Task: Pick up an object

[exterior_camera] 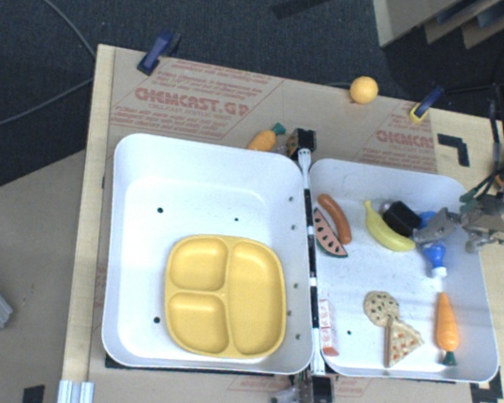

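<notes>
A tabletop (84,245) carries 2 shallow white bins side by side. The left bin (142,178) holds a yellow divided plate (226,294). The right bin (471,316) holds toy food: a banana (385,228), a hot dog (335,217), a watermelon slice (327,237), a cookie (379,306), a pizza slice (401,341), a carrot (447,322), plus a black block (402,215) and a blue and white piece (435,255).

The gripper (452,228) hangs at the right bin's upper right edge, just above the blue and white piece; whether its jaws are wide or narrow cannot be told. Nothing appears lifted, so this looks like the approach step. The next move likely calls for settling on 1 object, probably that blue and white piece or the banana, centring over it and descending.
</notes>
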You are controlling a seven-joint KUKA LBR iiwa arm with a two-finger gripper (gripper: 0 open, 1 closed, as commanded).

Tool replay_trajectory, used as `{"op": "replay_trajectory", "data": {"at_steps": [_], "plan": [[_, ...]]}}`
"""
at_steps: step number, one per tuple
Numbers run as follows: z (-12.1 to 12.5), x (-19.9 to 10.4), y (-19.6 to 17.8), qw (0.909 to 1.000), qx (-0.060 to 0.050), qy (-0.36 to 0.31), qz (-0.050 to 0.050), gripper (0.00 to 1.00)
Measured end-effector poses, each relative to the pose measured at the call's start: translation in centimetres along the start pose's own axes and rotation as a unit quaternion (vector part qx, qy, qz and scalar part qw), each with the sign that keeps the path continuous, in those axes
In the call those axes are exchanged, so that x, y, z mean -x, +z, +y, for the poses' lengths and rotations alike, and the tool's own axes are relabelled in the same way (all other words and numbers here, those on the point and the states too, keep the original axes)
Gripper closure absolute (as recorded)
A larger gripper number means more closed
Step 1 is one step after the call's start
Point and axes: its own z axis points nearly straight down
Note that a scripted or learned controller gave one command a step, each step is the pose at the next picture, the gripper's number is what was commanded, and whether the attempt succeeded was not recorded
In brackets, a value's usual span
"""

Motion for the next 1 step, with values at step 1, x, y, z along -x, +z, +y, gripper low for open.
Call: {"op": "replay_trajectory", "data": {"at_steps": [1], "plan": [[1.42, 0.0, 10.16, 1.0, 0.0, 0.0, 0.0, 0.0]]}}
